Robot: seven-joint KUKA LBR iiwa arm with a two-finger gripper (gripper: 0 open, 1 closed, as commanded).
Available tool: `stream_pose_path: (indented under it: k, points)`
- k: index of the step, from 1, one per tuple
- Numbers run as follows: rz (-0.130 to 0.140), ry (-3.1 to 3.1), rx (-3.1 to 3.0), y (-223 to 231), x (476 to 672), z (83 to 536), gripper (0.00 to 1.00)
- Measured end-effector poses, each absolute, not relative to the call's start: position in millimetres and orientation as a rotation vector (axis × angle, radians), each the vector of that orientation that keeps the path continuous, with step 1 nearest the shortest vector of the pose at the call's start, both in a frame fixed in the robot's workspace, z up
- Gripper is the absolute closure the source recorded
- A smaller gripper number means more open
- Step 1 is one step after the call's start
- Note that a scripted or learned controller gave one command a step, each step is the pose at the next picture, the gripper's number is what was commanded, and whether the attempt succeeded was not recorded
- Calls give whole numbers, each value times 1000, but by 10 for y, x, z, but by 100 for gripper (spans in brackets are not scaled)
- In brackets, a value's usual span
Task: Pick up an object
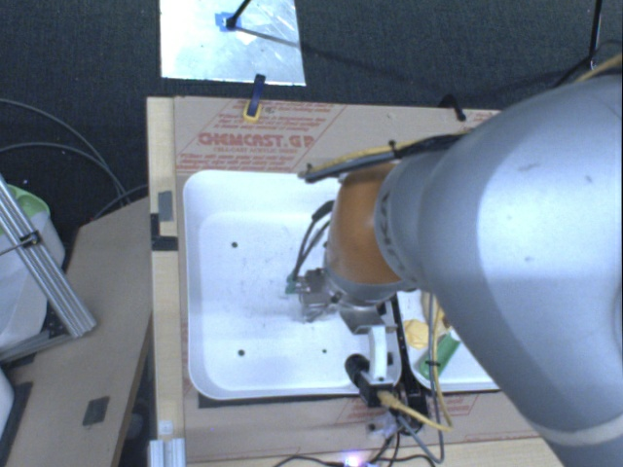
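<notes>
- A brown cardboard-faced bench top (263, 134), printed with reddish lettering along its far edge, carries the work area.
- A shallow white plastic bin (209, 290) with rounded corners sits flat on the bench, its floor faintly scuffed and marked by a few small dark dots.
- Just beside it to the right, a second white bin (477, 382) shows at its near corner, with yellow and green items (428, 343) lying inside; what they are cannot be made out.
- A small yellow-and-blue clip (254, 100) rests at the bench's far edge.
- A grey patch (164, 203) and a dark strip mark the bench's left rim.
</notes>
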State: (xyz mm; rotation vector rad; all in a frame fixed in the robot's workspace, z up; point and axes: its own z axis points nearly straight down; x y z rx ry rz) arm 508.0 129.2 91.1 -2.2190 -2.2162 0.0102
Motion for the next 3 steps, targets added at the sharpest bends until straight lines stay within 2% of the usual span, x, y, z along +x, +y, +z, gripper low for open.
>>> stream_pose_path:
  k: [1, 2, 3]
  points:
    - [-3, -2233, -2209, 2216, 4922, 841, 100]
    - [2, -2218, -2225, 1641, 4982, 845, 100]
    - [-13, -2230, -2227, 1369, 6187, 862, 100]
